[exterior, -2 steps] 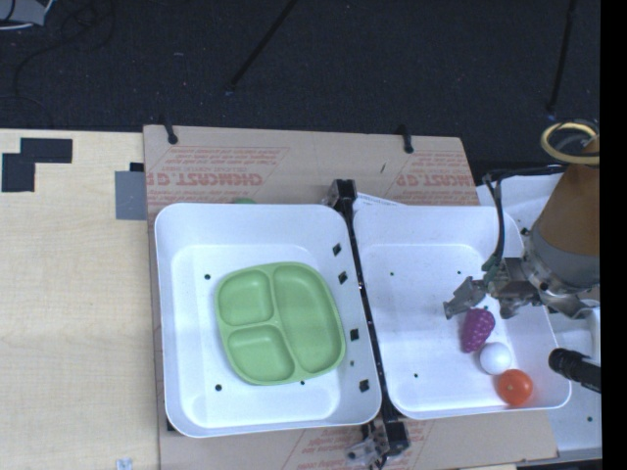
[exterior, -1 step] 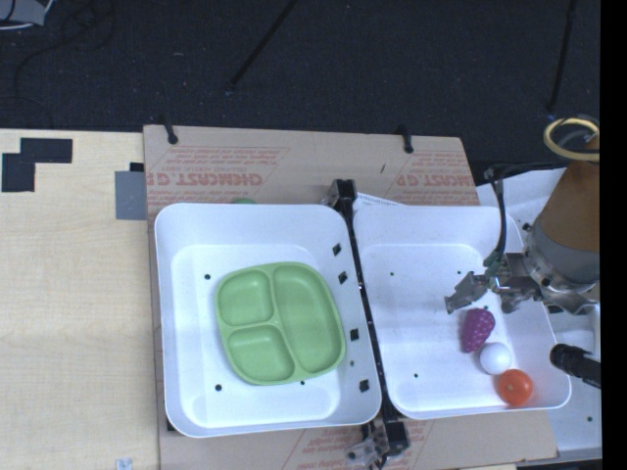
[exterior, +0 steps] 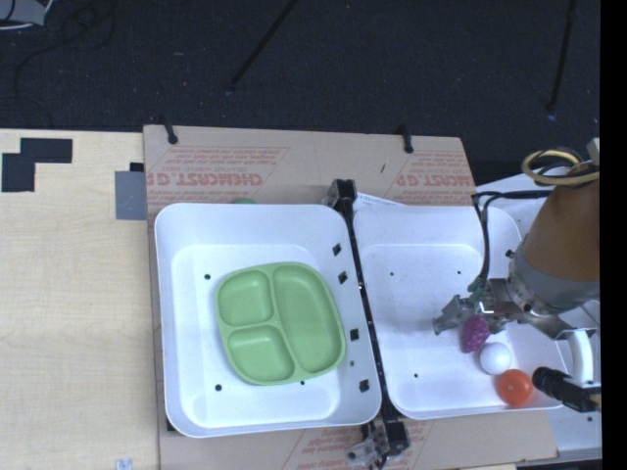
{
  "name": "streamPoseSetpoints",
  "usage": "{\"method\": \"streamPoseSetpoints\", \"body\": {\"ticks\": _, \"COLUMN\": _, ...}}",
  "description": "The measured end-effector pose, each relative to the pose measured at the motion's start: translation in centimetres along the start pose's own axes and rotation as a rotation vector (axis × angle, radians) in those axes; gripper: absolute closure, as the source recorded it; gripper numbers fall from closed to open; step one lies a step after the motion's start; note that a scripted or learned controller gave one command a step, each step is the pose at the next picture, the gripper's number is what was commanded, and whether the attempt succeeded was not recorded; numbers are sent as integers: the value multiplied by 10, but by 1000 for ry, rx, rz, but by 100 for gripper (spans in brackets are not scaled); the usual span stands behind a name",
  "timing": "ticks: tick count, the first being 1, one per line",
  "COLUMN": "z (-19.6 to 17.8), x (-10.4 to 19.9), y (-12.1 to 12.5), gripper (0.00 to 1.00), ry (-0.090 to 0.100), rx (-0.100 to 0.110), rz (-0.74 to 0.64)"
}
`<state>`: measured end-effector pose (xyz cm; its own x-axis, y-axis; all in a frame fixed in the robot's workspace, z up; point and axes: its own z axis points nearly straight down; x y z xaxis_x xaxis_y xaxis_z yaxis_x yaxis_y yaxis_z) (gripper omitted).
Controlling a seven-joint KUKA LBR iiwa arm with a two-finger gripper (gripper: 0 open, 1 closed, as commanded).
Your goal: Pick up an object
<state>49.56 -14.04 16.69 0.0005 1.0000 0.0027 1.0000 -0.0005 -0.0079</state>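
Nearest, at the right bin's [exterior: 421, 262] lower right corner: an orange ball [exterior: 513, 388], a white ball [exterior: 496, 357] just above it, then a purple grape-like cluster [exterior: 474, 333], all crowded together, likely candidates for the pick. Directly over the purple cluster, the gripper [exterior: 468, 313] (jaw state impossible to tell, nothing visibly pinched). Further left, in the left bin [exterior: 186, 253], a green divided plate [exterior: 280, 322], well apart from the arm.
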Motion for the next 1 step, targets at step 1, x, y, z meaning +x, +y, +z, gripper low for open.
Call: {"method": "streamPoseSetpoints", "body": {"ticks": 1, "z": 47, "x": 7, "y": -6, "gripper": 0, "ry": 1, "rx": 0, "rz": 0}}
